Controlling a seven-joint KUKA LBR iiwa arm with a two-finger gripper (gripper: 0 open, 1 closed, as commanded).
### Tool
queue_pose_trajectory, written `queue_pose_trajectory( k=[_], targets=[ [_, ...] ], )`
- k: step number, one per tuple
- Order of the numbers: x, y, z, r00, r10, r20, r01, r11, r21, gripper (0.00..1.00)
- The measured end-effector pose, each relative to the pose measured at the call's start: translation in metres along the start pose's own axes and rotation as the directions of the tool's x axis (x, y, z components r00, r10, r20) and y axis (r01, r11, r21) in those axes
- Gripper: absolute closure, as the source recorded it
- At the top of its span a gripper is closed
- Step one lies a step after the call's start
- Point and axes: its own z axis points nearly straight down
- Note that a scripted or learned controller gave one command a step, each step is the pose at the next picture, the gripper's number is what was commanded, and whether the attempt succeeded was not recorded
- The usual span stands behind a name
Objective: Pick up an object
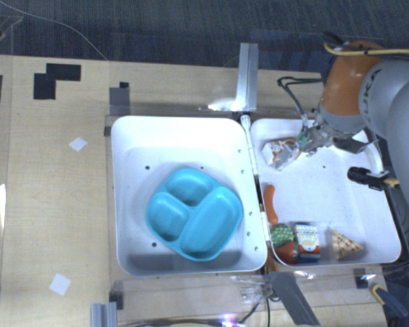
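My tool sits low in the far corner of the right bin, at the edge of a crinkly silver packet. I cannot tell what state the tool is in. I judge this the reach-and-grasp step, with nothing lifted yet. Next comes a firm close on the packet, then a straight lift. An orange carrot-like piece, a green item and small cartons lie along the near edge. The left bin holds a blue divided tray.

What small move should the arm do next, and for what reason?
Probably a short, slow lift. The gripper sits at the edge of the crinkly packet in the right bin, but a grasp is not visible; lifting would show whether the packet comes along.
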Motion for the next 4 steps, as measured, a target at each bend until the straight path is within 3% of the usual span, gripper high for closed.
queue_pose_trajectory(
  k=[1,2,3,4],
  targets=[
    [0.007,0.011,-0.001,0.998,-0.067,0.014,0.067,0.997,-0.026,0.0],
    [0.023,-0.012,-0.003,0.924,-0.381,0.039,0.383,0.923,-0.04,0.0],
    [0.011,0.009,-0.001,0.942,-0.336,0.015,0.337,0.941,-0.026,0.0],
    [0.004,0.007,-0.014,0.942,-0.333,0.031,0.334,0.942,-0.026,1.0]
  ],
)
